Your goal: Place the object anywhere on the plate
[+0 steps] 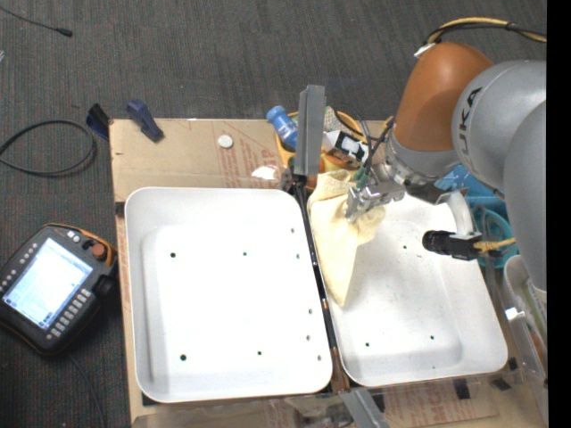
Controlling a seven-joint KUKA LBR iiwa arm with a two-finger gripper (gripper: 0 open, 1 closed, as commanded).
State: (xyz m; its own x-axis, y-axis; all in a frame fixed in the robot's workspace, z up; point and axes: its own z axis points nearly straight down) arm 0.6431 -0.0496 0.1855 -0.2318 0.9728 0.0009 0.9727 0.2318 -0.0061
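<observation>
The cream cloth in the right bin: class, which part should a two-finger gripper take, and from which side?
Take the bunched upper end of the cream cloth, near the gripper, coming from above. There the fabric stands up in folds; lower down it tapers and seems to lie flat against the right bin.

Place: a robot lab.
Clues: my teach pendant (49, 285) lay on grey carpet (178, 43), with cables (49, 145) and two white bins (143, 212).

Pale yellow soft cloth (342, 255), crumpled, draped over left edge of right shallow white bin (419, 355), top end bunched & lifted at my tool (364, 201).
</observation>
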